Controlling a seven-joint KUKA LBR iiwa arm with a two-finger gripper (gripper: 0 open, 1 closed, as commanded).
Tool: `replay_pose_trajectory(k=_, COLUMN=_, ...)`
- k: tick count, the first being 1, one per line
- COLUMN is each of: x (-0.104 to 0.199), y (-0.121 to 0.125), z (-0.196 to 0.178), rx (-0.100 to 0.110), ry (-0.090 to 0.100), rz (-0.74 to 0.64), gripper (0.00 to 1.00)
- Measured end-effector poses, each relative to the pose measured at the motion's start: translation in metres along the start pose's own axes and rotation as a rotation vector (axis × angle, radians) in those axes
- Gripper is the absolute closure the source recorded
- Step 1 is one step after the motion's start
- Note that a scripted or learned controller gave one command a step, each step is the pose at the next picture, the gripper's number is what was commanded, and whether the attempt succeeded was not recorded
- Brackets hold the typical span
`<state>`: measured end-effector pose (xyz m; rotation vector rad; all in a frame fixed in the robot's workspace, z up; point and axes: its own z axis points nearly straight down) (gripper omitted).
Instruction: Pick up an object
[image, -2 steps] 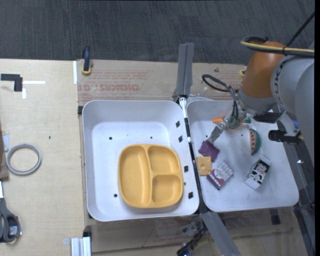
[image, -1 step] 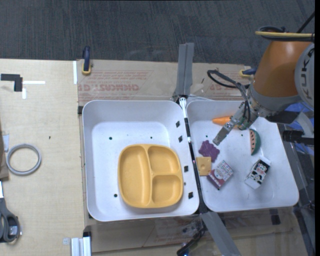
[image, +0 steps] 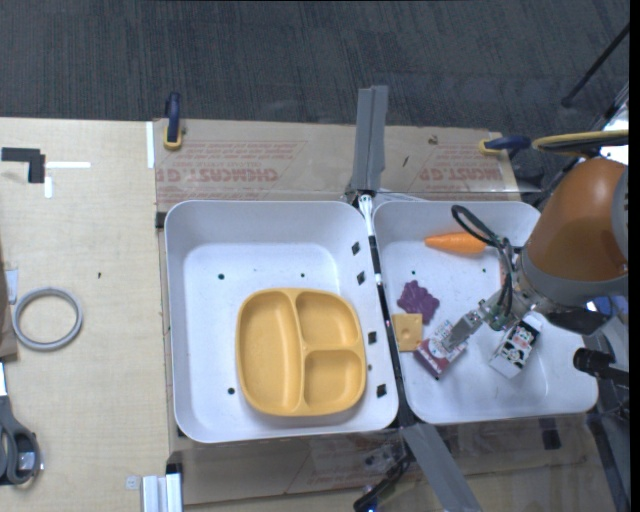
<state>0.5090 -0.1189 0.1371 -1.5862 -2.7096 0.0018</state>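
My gripper (image: 455, 337) reaches in from the right and hangs low in the right bin (image: 500, 404), tilted toward the left. Its tip sits over or against a small maroon packet (image: 432, 359) near the bin's left side. Just left of the packet lies a yellow cheese-like square (image: 407, 330), with a purple bunch of grapes (image: 418, 299) above it. An orange carrot (image: 455, 241) lies at the bin's far side. A white box with black marks (image: 515, 346) rests to the right of the gripper, below the wrist. Nothing is lifted.
The left bin (image: 172, 300) holds a yellow divided plate (image: 300, 350). A grey divider (image: 370, 140) stands between the bins at the back. On the bench at left lie a grey tape ring (image: 45, 318) and scissors (image: 15, 452). A black cable (image: 478, 228) loops near the carrot.
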Motion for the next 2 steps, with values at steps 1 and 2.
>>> replay_pose_trajectory(k=1, x=-0.024, y=0.045, z=0.044, rx=-0.002, ry=-0.003, rz=0.373, gripper=0.0)
replay_pose_trajectory(k=2, x=-0.042, y=0.111, z=0.045, rx=-0.001, ry=-0.002, rz=0.564, gripper=0.0)
